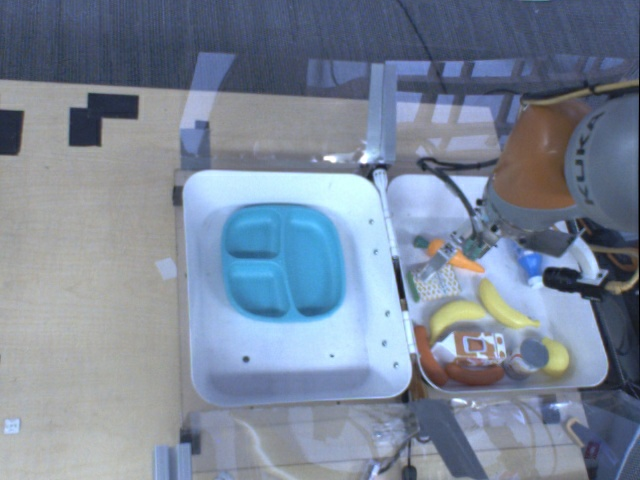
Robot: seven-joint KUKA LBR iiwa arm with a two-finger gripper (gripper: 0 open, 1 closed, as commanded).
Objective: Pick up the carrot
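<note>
carrot: small orange carrot with a green top (462, 259) lies in the right shallow white bin (432, 192), upper-middle part, tilted, green end toward the left.
gripper: two-finger gripper (472, 240) sits right over the carrot's right end, touching or just above it; cannot tell which.
fingers: too small and blurred to read; cannot tell how far open they are or whether the carrot is between them.
arm: grey arm with orange band (540, 158) covers the bin's upper right corner and is cut off at the frame's right edge.
clutter: two yellow bananas (505, 306) just below the carrot, a speckled packet (437, 285) beside its lower left, a blue-white item (530, 264) to the right, half hidden by black cable.
front row: a red-brown sausage-like thing (462, 373) and a printed box along the near wall; details unclear.
open room: bare bin floor above the carrot.
left bin: blue three-compartment plastic plate (283, 261) in the left white bin (290, 383), well apart from the carrot.
tabletop: pale wood tabletop (90, 298), open to the left.
</note>
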